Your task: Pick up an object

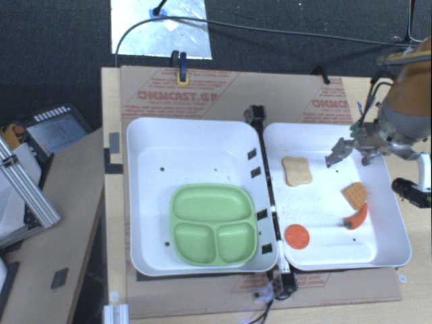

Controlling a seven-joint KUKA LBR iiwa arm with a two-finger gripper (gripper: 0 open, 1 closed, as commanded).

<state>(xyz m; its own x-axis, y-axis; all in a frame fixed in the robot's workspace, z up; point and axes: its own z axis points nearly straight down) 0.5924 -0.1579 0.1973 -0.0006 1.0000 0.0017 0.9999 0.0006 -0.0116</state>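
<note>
Toast slice (296, 171) lies flat in the right bin (385, 255), toward its upper left, and is the item nearest the pincer (335, 155). Three other candidates lie lower in the same bin: a waffle-like cracker (354, 194), an orange carrot (358, 218) touching its lower edge, and a round tomato slice (296, 236) near the front wall. The left bin (145, 140) carries a green divided plate (213, 223).

Risks, as judged:
- All items are thin and flat; fingers may close above one and slip off.
- Cracker and carrot touch; a descent there may shove one aside.

Pose: the arm (405, 106) reaches in from the right, wrist over the bin's upper right, with the pincer above the floor. Whether its fingers are apart or together cannot be told; nothing is seen between them.
</note>
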